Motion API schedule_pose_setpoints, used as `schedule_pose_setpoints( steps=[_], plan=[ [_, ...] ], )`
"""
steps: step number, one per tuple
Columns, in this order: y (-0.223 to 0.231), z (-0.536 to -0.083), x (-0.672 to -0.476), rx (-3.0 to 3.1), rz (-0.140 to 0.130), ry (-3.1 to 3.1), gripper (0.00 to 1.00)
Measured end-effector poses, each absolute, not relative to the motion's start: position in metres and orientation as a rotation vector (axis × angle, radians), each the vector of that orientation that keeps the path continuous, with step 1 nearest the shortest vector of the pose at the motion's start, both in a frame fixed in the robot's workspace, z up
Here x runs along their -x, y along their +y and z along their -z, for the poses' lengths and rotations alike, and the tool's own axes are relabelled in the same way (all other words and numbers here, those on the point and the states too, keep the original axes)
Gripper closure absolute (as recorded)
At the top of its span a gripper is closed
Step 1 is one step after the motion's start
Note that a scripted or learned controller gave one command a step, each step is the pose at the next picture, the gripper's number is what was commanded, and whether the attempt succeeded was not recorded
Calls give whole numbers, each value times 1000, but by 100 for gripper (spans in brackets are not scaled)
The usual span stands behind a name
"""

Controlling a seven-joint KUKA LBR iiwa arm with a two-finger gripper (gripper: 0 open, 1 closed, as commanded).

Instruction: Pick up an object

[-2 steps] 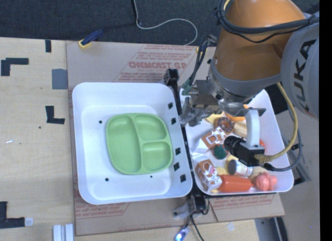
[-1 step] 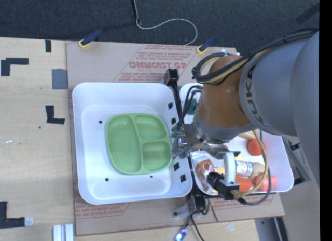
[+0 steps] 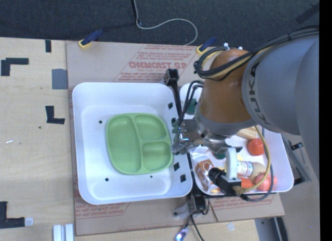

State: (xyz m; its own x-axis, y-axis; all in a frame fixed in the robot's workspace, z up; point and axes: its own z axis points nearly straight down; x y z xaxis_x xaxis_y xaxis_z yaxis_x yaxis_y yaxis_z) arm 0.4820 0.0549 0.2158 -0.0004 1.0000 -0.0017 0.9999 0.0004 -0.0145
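The grey arm (image 3: 282,79) is slanting in from the upper right, its thick last link lying across the right side of the view. It is bending downward at the orange band (image 3: 223,92), which is facing the camera as a rounded dome. Black cables (image 3: 215,67) are looping over the band's top. Below it the grey wrist (image 3: 218,128) is pointing almost straight down. The gripper (image 3: 199,142) is hanging beneath the wrist, its metal body showing at the wrist's lower left edge, the rest hidden.
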Motion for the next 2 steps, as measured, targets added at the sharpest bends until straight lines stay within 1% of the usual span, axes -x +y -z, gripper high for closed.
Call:
schedule_pose_setpoints(
  steps=[1,2],
  plan=[
    [55,-223,-481,2210,-26,-2213,100],
    [89,-401,-486,2219,16,-2233,100]
  ],
)
